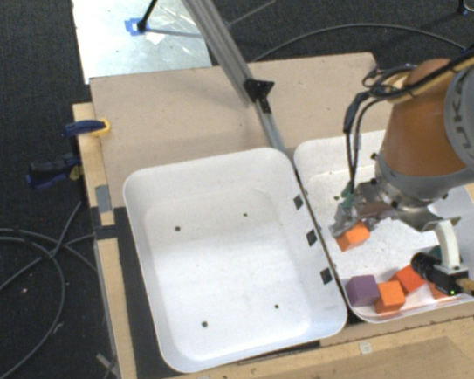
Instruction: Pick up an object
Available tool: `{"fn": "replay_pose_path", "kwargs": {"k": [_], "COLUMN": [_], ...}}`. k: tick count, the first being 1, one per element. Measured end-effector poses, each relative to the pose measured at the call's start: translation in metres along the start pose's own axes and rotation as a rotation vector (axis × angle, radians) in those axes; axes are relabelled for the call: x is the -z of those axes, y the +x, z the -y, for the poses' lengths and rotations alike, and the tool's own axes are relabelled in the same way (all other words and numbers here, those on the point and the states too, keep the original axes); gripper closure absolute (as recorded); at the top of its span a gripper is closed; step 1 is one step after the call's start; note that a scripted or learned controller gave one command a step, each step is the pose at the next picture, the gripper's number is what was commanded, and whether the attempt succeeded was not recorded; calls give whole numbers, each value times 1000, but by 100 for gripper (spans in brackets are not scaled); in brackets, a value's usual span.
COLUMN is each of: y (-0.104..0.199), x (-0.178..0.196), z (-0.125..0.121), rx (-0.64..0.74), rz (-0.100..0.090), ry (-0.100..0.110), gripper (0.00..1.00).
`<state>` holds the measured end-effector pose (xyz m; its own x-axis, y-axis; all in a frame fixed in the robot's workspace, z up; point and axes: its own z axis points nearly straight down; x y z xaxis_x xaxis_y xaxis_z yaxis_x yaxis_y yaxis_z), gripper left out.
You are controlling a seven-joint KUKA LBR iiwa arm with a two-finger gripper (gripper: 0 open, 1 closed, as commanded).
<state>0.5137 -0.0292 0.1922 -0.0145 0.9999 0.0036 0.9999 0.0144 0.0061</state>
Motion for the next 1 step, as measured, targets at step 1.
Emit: {"fn": "replay_pose_path", "kwargs": {"k": [1], "y": [90], "x": [-3], "z": [-24], "rx": [-1], "rz": [1], "ry": [4], "gripper": [100]}}
